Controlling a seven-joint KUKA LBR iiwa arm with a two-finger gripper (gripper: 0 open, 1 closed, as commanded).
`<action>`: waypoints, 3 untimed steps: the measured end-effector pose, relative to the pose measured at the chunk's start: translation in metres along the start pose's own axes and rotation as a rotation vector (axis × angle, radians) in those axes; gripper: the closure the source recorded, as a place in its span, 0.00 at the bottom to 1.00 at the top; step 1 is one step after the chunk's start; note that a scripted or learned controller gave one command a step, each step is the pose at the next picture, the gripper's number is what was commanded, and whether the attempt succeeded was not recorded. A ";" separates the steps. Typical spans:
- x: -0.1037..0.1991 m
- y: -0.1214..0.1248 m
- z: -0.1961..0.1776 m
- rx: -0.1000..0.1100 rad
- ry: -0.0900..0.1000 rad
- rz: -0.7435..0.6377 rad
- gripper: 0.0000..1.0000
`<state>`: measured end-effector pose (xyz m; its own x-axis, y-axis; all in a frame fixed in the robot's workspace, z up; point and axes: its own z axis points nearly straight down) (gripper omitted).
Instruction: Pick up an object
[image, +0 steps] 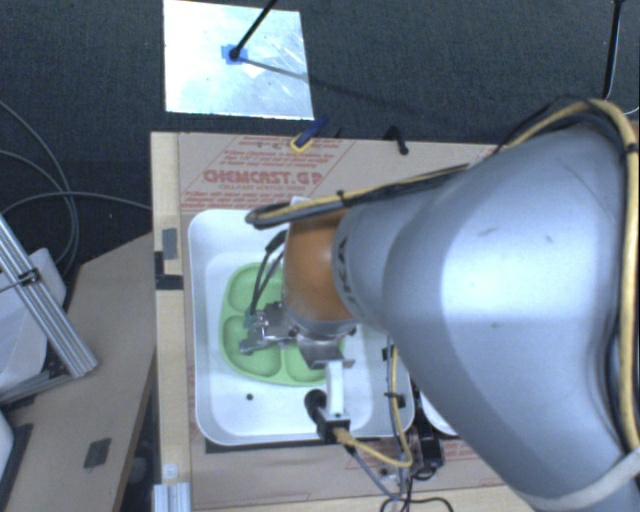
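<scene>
A light green moulded object (238, 300) with rounded lobes lies in the middle of the left white bin (205, 300). My gripper (262, 335) hangs low over the green object's right part, below the orange band (312, 265) of the wrist. The grey arm (500, 300) sweeps in from the right and hides the right side of the green object and most of the other bin. The wrist body hides the gripper's tips, so whether it touches the object cannot be made out.
A sliver of the right bin (437, 415) shows under the arm. Both bins rest on a cardboard sheet (262, 172) with red lettering. Yellow and black cables (385, 450) hang near the bin's front edge. An aluminium frame (45, 320) stands at the left.
</scene>
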<state>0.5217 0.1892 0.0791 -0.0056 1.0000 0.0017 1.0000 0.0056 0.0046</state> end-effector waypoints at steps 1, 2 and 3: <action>-0.071 0.060 -0.050 -0.002 -0.003 0.009 0.00; -0.152 0.093 -0.109 -0.004 -0.004 0.011 0.00; -0.146 0.092 -0.117 0.000 -0.001 0.002 1.00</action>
<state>0.6141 0.0436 0.1958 -0.0041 1.0000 0.0005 1.0000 0.0041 0.0044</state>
